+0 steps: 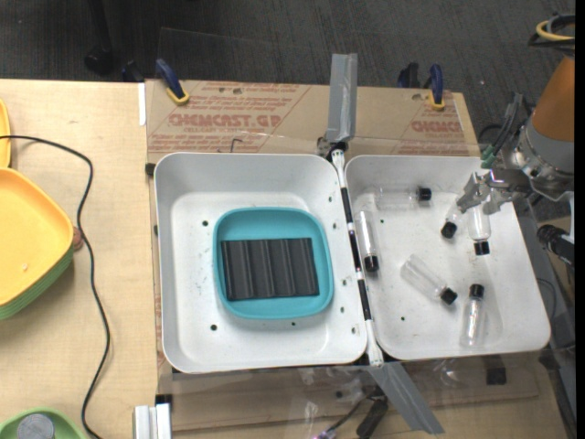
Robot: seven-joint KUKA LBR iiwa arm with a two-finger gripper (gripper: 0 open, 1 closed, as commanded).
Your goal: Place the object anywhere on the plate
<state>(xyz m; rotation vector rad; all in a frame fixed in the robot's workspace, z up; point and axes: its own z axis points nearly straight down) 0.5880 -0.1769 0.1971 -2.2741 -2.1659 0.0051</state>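
A teal rectangular plate (271,311) with a dark ridged insert lies in the middle of the left bin (183,245). Several clear vials with black caps lie scattered in the right bin (521,273): one along the left wall (365,234), one near the back (402,196), one in the middle (423,275), one at the front right (473,318). My gripper (479,196) hangs over the right bin's back right part, just above two more vials (481,234) lying close together. Nothing is visibly held.
A cardboard sheet (238,117) held by clamps lies behind the bins. Yellow and green dishes (27,245) sit at the far left of the bench, with a black cable (91,273) running past them. A metal divider (343,99) stands between the bins.
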